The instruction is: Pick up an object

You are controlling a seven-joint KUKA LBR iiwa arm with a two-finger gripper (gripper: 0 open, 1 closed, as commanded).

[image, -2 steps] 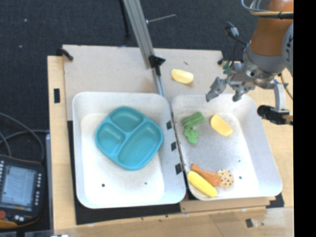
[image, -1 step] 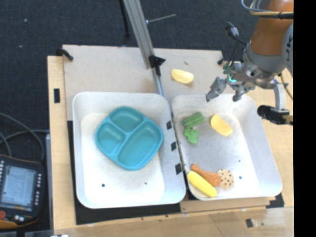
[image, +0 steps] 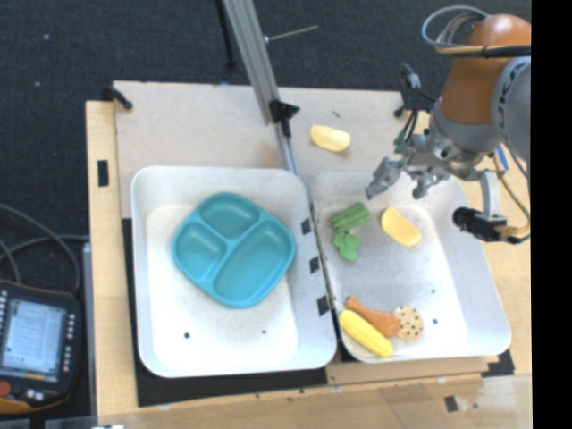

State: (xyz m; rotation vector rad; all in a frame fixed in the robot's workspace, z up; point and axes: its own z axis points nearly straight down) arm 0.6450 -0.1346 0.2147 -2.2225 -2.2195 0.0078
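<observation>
My gripper hangs over the far edge of the right bin, its two fingers spread open with nothing between them. Just below it a yellow block lies in that bin. To the block's left sit green toy vegetables. At the bin's near edge lie a yellow corn cob, an orange carrot and a speckled cookie, close together.
A teal divided plate fills the middle of the left bin. A yellow lemon-like piece lies on the bench behind the bins. A slanted metal post rises at the back between the bins.
</observation>
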